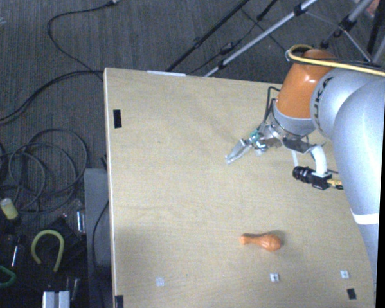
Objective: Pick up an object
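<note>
Cables on floor [31,167] at left, not relevant. Tan bench top [178,181] mostly bare. Gripper [239,151] hovers mid-bench, nothing between fingers, spread hard to judge, can't tell. Orange pear-shaped thing [262,241] lies nearer front, well apart. Approach step I guess; next needs move over it, then descent. Arm [348,126] cut off right.

Robotics lab or test cell. Evidence: plain tan bench [177,201] with small marker tags near its front edge; grey carpet floor [51,20] strewn with looped black cables [31,167]; metal stand legs [263,31] beyond the bench's far edge; industrial arm [349,120] at its right edge.
</note>
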{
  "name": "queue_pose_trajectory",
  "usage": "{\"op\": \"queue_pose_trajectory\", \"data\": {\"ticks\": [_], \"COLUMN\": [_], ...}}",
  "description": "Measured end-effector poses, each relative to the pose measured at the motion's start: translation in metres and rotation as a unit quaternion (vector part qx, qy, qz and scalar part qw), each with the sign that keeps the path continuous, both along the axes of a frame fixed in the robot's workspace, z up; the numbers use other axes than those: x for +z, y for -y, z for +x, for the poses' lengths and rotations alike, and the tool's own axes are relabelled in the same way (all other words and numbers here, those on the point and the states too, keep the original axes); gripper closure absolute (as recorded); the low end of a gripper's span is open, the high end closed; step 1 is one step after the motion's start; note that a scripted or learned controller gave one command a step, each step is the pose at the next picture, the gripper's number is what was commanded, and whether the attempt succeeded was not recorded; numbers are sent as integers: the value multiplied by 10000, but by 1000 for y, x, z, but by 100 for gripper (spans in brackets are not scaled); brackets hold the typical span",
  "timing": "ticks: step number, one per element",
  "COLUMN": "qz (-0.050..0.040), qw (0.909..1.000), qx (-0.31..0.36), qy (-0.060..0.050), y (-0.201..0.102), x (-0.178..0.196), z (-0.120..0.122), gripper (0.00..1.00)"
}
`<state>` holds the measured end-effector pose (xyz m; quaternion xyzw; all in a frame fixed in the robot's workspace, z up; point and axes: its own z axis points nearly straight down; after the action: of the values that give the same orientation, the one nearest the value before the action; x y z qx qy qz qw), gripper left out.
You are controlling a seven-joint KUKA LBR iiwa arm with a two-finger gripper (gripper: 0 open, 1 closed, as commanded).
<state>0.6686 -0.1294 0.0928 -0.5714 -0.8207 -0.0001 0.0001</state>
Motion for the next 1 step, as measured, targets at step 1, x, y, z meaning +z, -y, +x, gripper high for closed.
{"op": "queue_pose_trajectory", "data": {"ticks": [1], "qz": [-14], "qw": [9905], "qx": [-1378], "qy": [-2], "y": [25], "x": [79], "z": [0], "gripper": [0]}}
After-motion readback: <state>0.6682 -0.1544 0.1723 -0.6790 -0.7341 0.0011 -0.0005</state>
